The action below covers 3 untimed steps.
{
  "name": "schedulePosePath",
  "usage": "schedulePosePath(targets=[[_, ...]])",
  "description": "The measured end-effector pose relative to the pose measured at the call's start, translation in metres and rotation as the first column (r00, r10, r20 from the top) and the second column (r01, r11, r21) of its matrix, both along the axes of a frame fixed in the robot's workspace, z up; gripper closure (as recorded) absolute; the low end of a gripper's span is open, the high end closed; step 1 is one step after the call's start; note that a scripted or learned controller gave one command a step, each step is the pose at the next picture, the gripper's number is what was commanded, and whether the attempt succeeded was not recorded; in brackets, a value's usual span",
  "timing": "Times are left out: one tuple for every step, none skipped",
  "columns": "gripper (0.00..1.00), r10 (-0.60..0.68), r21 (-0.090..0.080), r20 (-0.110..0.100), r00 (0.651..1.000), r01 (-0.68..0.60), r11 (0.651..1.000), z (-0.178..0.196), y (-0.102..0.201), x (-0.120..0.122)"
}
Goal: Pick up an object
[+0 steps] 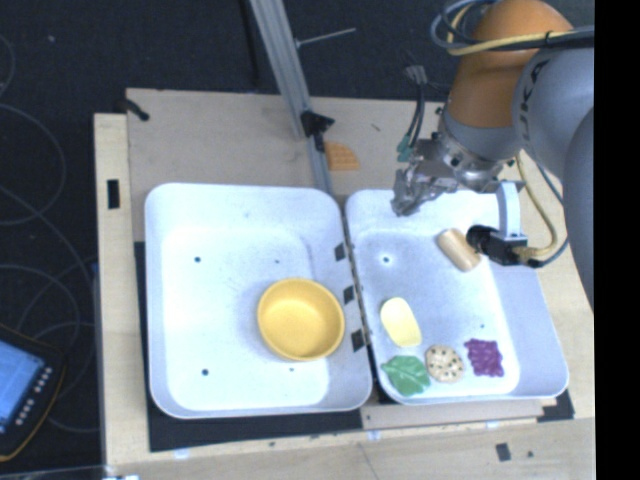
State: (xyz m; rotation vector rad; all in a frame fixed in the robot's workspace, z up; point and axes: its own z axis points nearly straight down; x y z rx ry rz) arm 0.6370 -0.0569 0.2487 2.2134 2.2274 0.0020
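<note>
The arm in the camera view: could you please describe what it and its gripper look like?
The arm is smooth grey with a rounded orange band above the wrist. Thin pale cables loop over the orange part, and another cable curves down its side to a black connector. The gripper is a compact assembly of dark grey metal.

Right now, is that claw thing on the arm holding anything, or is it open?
Gripper: over the back of the right bin; nothing seen between its fingers, and open or closed cannot be told from this view.
</note>
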Motion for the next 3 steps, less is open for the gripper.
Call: schedulePosePath(targets=[[1.00,-0.002,-0.004,-0.001,1.000,0.002,1.000,-0.010,0.047,0.010],[1.00,-0.002,-0.001,-0.001,1.000,0.002,1.000,-0.010,0.089,0.009],[1.00,0.000,0.001,0.000,1.000,0.000,1.000,-0.008,0.131,0.018]])
